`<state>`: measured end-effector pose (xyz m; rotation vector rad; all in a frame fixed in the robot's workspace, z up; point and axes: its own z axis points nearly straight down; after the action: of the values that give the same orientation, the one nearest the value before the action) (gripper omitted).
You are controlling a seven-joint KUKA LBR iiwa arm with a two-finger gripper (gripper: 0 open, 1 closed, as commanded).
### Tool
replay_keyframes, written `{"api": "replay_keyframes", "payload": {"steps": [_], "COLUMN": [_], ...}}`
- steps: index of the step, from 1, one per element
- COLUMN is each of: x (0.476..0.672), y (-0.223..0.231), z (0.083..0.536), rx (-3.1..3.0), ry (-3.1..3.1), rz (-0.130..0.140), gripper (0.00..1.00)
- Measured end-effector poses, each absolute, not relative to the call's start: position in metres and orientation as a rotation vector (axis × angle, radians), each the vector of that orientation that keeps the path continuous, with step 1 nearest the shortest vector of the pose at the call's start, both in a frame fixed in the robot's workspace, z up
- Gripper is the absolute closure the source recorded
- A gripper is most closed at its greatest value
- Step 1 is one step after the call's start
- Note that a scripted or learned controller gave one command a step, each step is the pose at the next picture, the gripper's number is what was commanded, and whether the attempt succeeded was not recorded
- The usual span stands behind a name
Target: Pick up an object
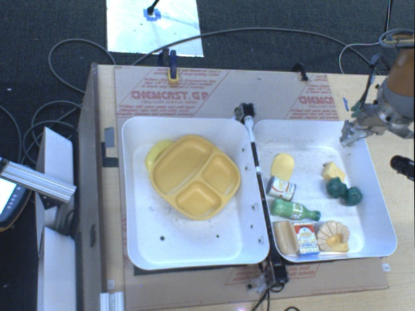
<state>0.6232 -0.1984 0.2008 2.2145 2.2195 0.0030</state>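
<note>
My gripper (351, 135) hangs over the far right corner of the right bin (311, 131), above and to the right of the objects. Whether anything sits between its tips cannot be made out. In that bin lie a pale yellow piece (282, 165), a small red and white carton (281, 188), a green bottle (294, 209) on its side, a yellow chunk (333, 171), a dark teal lumpy toy (343, 192), a tan slab with a red and white packet (305, 237) on it, and a tan shell-like toy (333, 235).
The left bin (139, 238) holds a yellow divided tray (194, 177) lying over a yellow plate (155, 154). A black divider (256, 167) runs between the bins. Cables lie on the dark floor at the back and left. A blue clamp (172, 63) stands at the bench's far edge.
</note>
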Motion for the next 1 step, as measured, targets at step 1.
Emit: {"api": "replay_keyframes", "payload": {"steps": [1], "x": [0.6228], "y": [-0.1978], "z": [0.1997], "rx": [2.216], "ry": [2.222], "rz": [0.002], "gripper": [0.00]}}
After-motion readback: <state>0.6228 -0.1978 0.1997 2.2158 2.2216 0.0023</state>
